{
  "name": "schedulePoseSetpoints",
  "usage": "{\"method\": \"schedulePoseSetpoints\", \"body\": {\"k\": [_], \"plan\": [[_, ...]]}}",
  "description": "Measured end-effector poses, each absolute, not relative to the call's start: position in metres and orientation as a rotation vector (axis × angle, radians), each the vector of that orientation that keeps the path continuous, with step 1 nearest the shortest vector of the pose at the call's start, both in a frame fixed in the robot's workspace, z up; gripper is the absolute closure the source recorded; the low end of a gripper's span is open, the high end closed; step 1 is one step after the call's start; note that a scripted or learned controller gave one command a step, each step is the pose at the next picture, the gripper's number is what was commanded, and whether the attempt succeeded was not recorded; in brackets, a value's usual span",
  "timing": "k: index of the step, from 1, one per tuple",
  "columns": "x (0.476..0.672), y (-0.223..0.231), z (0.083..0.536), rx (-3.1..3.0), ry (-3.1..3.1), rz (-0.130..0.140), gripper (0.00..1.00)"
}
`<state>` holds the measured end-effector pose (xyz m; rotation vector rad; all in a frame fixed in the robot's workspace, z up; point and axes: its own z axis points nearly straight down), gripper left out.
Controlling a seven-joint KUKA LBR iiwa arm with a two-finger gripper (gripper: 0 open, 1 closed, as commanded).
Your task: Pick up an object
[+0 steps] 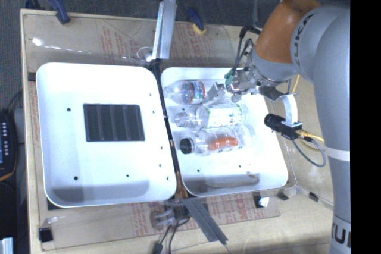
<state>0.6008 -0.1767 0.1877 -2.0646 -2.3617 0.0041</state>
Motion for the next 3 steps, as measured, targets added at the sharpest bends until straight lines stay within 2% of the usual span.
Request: {"method": "schedulePoseSetpoints", "body": {"k": [1, 2, 3], "plan": [[0.601, -0.155, 0.119, -1.758, -2.631, -0.016, 0.00], [0.628, -0.146, 0.102, -1.669, -2.658, 0.028, 0.00], [0.568, -0.140, 0.093, -1.709, -2.633, 0.002, 0.00]]}}
